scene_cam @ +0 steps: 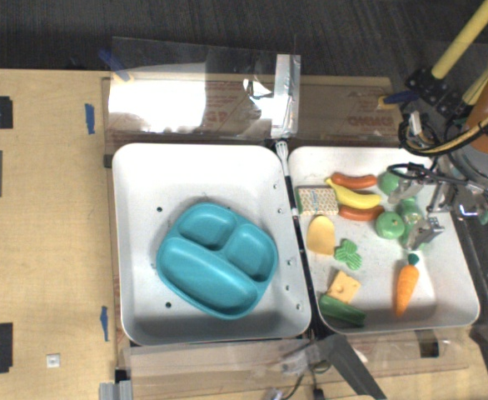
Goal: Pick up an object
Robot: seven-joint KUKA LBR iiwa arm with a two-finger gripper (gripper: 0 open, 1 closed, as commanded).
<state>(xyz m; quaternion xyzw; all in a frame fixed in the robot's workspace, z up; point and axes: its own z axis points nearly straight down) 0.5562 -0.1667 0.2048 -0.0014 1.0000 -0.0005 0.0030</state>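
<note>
My gripper (417,213) hangs low over the right side of the right bin (460,307), its fingers spread open. A green round toy (389,224) lies just to its left, touching or nearly touching the near finger. Another green toy (391,181) sits just beyond it. An orange carrot (405,285) lies below the gripper. A yellow banana (354,197) rests between two red-orange sausages (354,180). Nothing is clearly held between the fingers.
The right bin also holds a yellow rounded piece (321,234), a green broccoli (348,255), a cheese wedge (344,287) and a dark green cucumber (341,309). A teal divided plate (217,258) lies in the left bin (136,173). Cables (423,136) hang above the gripper.
</note>
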